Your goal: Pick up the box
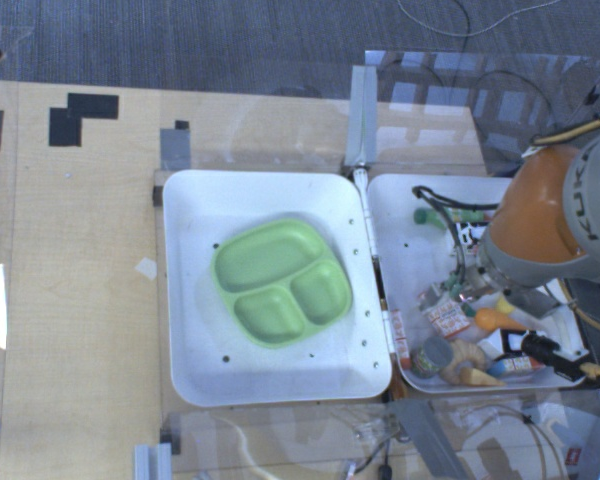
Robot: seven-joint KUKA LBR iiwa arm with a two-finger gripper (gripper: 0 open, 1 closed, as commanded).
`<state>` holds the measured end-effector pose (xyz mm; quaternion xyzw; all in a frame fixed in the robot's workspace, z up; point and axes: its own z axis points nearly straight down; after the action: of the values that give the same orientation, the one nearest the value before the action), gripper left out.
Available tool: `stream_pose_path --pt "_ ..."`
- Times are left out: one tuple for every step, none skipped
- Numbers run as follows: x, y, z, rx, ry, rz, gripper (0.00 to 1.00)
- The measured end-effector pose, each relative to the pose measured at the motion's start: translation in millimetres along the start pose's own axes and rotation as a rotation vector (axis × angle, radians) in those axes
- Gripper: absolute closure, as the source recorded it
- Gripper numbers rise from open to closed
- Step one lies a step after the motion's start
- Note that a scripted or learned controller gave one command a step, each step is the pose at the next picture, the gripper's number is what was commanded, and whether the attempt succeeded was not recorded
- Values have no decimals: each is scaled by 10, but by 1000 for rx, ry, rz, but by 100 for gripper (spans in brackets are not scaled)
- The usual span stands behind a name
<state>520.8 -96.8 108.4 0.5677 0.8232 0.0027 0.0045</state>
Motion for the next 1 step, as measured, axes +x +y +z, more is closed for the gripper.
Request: stream_pose_path --pt "603 101 -927 2 2 -170 100"
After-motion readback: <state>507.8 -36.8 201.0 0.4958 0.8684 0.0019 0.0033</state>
